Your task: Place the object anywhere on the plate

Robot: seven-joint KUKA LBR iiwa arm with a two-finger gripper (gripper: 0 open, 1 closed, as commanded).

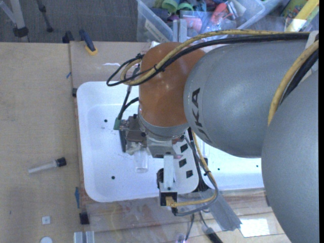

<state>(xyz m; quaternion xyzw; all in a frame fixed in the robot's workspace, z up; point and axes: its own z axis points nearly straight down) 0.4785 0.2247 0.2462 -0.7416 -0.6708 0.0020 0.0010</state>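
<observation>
My gripper [140, 159] hangs under the orange band of the arm [162, 90], low over the floor of the left white bin [96, 135]. It sits near the middle of that bin, a little toward the front rim. The grey arm and wrist cover the bin's centre and right side, so whatever lies beneath them is hidden. The bin floor showing to the left of the gripper is plain white with a few small dark dots.
A sliver of the right bin [238, 173] shows beneath the arm. A clear tub of coloured toys [202, 4] stands behind the bins. A small syringe-like item [45, 166] lies on the bench at left, and a blue clamp [89, 44] sits at the back-left corner.
</observation>
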